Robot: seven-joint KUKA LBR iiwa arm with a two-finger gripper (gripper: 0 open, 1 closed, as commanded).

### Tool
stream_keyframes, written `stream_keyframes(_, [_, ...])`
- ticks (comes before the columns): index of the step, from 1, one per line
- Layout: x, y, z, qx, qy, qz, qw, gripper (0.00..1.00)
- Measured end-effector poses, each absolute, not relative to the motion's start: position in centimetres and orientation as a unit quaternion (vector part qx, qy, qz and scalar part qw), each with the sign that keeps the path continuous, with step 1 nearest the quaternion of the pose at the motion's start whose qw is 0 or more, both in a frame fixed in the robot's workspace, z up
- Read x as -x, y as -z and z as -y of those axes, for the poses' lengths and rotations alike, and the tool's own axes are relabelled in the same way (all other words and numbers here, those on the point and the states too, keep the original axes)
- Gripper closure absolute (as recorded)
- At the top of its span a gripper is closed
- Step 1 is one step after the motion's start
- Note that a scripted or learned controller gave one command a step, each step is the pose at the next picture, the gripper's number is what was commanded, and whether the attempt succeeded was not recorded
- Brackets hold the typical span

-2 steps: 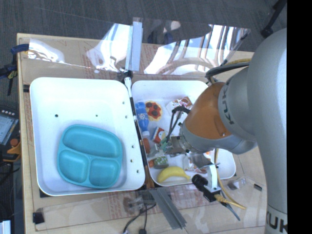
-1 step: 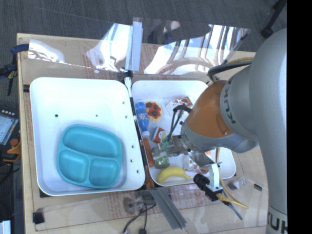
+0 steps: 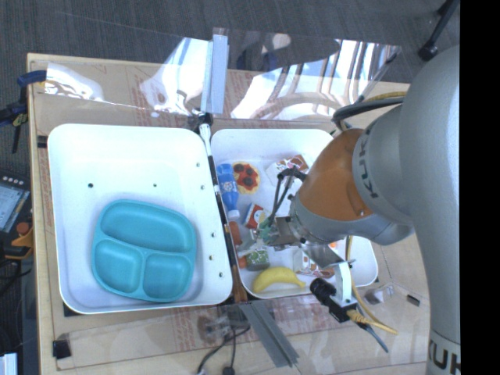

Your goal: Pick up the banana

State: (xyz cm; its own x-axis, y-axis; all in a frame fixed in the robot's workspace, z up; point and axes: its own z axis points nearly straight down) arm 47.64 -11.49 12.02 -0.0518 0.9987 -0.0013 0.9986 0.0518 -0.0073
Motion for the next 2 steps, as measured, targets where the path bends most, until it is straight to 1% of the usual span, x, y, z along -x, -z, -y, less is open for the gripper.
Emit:
stream_keyframes(1, [-47.6,-9.1,12.0,0.694,-0.0015,0.720,0.000,0.00])
stream_keyframes(2, [-47.8,-10.3,11.8,0.692,-0.0001,0.722,0.001,1.00])
